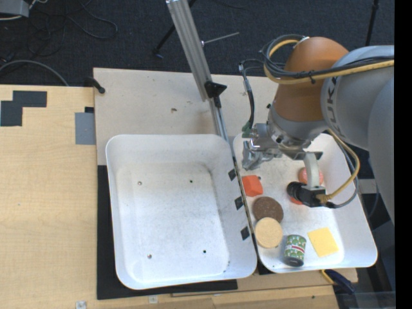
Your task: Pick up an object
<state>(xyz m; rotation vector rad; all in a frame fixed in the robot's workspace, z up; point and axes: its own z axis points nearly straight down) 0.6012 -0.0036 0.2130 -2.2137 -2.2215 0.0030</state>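
My gripper (252,161) hangs low over the far left part of the right bin (351,253), just above an orange-red block (252,185). Nothing shows between its fingers. In front of the block lie a brown disc (267,208) and a tan disc (268,232). A small green-and-white can (295,250) lies near the bin's front, with a yellow square block (323,242) to its right. A red round object (304,174) sits partly hidden behind the arm's black cable fitting (302,194).
The left bin (129,153) sits beside the right one, its wall meeting it along black clips (238,201). A slanted aluminium rail (193,50) rises behind the bins. The grey arm with its orange band (309,76) covers the right bin's far side.
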